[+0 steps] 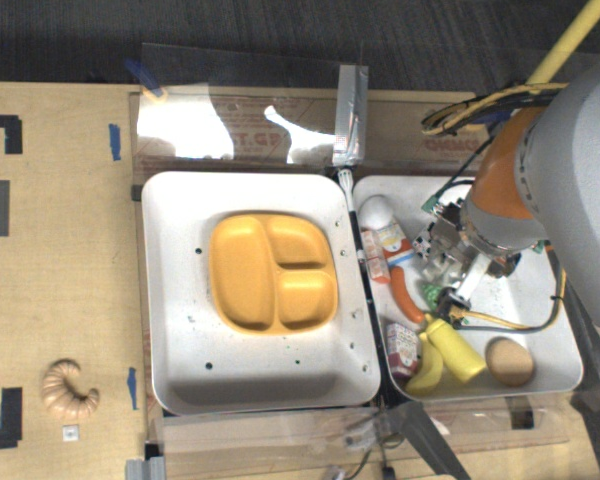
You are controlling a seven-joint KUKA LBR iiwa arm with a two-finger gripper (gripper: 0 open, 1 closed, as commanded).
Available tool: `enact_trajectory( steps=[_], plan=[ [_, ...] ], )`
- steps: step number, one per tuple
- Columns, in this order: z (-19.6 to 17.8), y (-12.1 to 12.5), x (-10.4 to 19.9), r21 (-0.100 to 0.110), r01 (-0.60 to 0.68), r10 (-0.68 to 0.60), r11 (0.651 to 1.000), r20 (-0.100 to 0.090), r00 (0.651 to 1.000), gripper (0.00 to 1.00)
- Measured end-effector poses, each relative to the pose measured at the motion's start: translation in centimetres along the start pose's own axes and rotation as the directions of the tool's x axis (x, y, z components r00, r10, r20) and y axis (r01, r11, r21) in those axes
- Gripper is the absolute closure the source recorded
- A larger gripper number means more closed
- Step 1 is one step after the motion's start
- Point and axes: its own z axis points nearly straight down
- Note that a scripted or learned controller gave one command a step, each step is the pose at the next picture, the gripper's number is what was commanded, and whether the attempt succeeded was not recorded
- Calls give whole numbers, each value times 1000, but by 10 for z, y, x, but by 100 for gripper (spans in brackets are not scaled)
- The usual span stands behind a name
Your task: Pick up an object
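We see a yellow block (453, 349) lying near the front edge of the right bin (550, 376), beside an orange carrot (407, 295) and a brown egg (509, 360). Our gripper (450, 268) hangs above the carrot; its state we cannot tell. We should descend straight, centred on one item, avoiding neighbours.

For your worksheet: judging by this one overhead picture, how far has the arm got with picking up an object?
Done: the gripper is down inside the right-hand white bin, above the orange carrot-shaped toy. In hand: nothing visibly; the fingers are too cluttered to read. Left: grasping and lifting something, such as the yellow banana-shaped toy or the brown egg-shaped toy. The yellow divided plate sits in the left bin.
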Motion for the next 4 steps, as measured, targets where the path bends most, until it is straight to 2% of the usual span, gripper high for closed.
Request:
enact_trajectory(
  steps=[1,2,3,4],
  plan=[
    [-88,-38,-5,4,-100,100,995,0,995,100],
    [-51,18,-20,9,-39,39,999,6,999,100],
    [-146,46,-61,1,162,-162,987,0,987,100],
    [-84,64,-103,13,200,-200,980,3,980,100]
  ],
)
